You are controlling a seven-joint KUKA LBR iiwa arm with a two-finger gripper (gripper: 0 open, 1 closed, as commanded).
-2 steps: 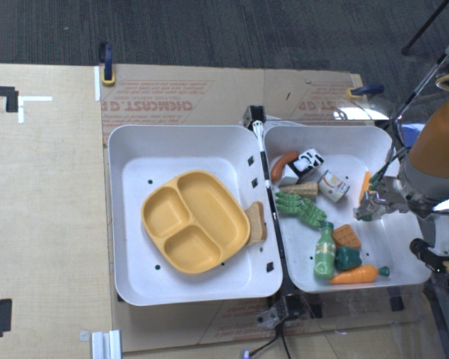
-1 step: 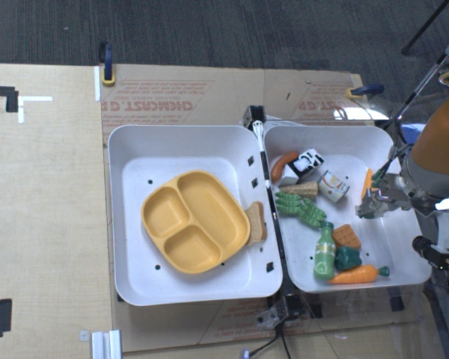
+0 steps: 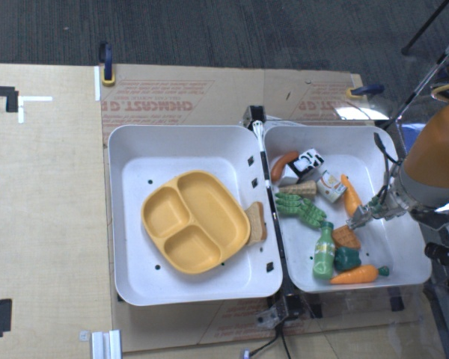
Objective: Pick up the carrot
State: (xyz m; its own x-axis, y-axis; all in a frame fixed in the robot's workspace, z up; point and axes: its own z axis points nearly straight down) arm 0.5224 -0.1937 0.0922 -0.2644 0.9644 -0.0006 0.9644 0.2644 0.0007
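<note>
two shallow white bins sit side by side on a cardboard-covered bench, seen from above at a slant. the left bin (image 3: 127, 200) holds a yellow divided plate (image 3: 194, 221) with three sections, and a slice of bread (image 3: 256, 224) leans against the plate's right edge.

the right bin (image 3: 404, 253) holds a jumble of toy food. the carrot (image 3: 355, 275) lies on its side near the bin's front wall, a smooth orange cone with its point toward the left and a small green top at its right end. a green bottle (image 3: 324, 253) stands just to its left, and a dark green lump (image 3: 347, 259) (too small to identify) sits just above it. a second, thinner orange piece (image 3: 351, 197) lies tilted higher in the bin, beside a small white carton (image 3: 330, 186). a brown rounded piece (image 3: 346, 237) sits between the two orange items.

the arm enters from the right, its orange band cut off by the picture's edge. the gripper (image 3: 361, 216) hangs low over the middle of the right bin, near the brown piece and well above the carrot in the picture. its tips are thin, blurred and dark against the clutter, so how far apart they stand cannot be told, nor whether they touch anything. the carrot lies apart from them.

other items further back in the bin (a reddish sausage shape, a black-and-white object, a leafy green piece) overlap and are hard to separate.
</note>
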